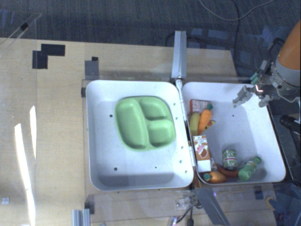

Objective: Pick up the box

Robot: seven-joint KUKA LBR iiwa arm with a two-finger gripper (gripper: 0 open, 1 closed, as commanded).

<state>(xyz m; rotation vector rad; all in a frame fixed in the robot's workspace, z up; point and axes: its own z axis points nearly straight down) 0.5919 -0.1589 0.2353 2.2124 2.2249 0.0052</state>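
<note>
Tool [251,96] splayed open, holding nothing, over right bin [277,145] far corner; box [201,153] lying flat against left wall, awkward for side approach.

The arm [289,65] is cut off by the right edge. The tool [251,97] is small and blurred. A red packet [199,106] lies partly under the carrot [204,120], its label perhaps unreadable.

Robot gripper [251,97] with fingers spread, empty, above the right bin's [263,140] far edge, box [201,153] lying against its left wall, green divided tray [145,122] in left bin [101,140]
</note>
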